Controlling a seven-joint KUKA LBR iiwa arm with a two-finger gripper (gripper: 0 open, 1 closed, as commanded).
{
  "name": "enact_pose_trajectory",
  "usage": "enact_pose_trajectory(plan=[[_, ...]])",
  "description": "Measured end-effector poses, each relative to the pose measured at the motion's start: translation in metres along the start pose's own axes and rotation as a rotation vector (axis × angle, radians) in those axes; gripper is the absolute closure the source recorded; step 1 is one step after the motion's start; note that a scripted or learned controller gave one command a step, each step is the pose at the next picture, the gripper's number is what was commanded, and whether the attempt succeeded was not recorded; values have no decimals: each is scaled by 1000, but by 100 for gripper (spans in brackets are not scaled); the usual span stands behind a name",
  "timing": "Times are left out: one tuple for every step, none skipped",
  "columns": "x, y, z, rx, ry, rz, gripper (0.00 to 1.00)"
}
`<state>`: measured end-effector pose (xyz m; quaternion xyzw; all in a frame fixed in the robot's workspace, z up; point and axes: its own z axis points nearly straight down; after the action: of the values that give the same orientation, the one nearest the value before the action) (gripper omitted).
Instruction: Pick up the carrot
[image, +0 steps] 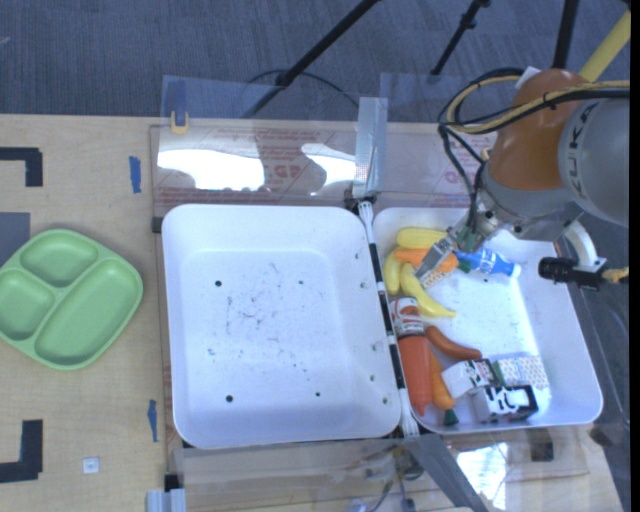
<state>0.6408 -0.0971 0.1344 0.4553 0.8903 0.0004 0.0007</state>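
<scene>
The gripper (440, 257) sits low in the right bin (560, 345), over the yellow bananas (415, 262); I cannot tell how it is set. The carrot (417, 375) lies well apart, along the bin's left wall, nearer the front.

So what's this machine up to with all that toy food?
A robot arm reaches into the right bin, its hand down among the yellow bananas at the bin's far left corner. It is meant to pick up the carrot, which lies untouched along the bin's left wall, nearer the camera. The left bin and a green divided plate sit alongside.
</scene>
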Motion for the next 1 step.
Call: enact_pose_trajectory(plan=[[-2, 33, -52, -5, -6, -305, 0]])
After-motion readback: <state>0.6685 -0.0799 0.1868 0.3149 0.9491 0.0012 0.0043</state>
